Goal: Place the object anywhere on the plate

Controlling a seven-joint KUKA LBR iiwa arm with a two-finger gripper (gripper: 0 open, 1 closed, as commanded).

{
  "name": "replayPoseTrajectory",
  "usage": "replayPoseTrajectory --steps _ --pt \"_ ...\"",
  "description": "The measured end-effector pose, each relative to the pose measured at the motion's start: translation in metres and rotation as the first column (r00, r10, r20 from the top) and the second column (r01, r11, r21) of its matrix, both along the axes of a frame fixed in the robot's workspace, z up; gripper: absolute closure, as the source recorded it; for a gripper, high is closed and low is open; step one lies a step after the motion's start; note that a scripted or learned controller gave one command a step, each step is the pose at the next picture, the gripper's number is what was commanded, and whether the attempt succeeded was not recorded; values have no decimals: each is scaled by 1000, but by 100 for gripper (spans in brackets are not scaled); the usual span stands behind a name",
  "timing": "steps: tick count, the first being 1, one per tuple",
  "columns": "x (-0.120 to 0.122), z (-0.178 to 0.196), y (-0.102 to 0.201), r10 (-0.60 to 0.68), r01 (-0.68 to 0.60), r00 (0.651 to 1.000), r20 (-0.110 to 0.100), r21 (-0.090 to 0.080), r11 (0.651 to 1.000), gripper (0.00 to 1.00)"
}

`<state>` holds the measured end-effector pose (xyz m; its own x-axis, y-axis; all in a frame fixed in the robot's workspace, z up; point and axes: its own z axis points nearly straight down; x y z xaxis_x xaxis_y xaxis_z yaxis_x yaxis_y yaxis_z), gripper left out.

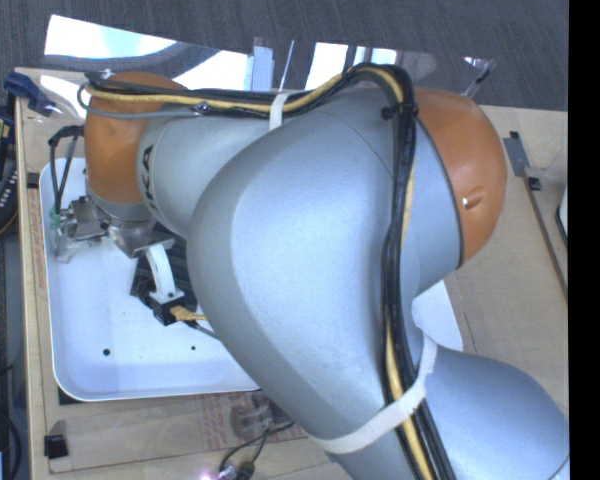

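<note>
Gripper (72,226) is recorded low over the left-hand part of one white bin (100,313), close beside that bin's left wall; whether it is open or closed cannot be told, since its working end is seen only as a cluster of metal parts under the wrist, and nothing can be confirmed as held. One arm (310,268) is counted, grey, with two orange sections noted: one above the wrist and one at the joint further back. The arm is laid across the view from the lower right to the upper left, and most of the bench (535,248) is covered by it. One bin is counted with its floor exposed, shallow and white, with rounded corners. Two small dark specks (107,351) are counted on that floor, well apart from each other and near the front wall. One small green piece (53,218) is noted just beside the gripper, at the bin's left wall — too small for its shape to be made out, and contact with the gripper cannot be determined. It cannot be confirmed as the task's object, so the object's appearance and position cannot be told from this view.
</note>
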<state>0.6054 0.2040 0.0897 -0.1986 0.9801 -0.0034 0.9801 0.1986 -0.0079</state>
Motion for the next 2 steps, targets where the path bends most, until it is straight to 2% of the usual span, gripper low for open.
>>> replayPoseTrajectory --steps 1,2 --pt "-75 80 -22 71 -71 997 4 4 997 0" --pt "-67 107 -52 14 -14 1000 5 3 1000 0"
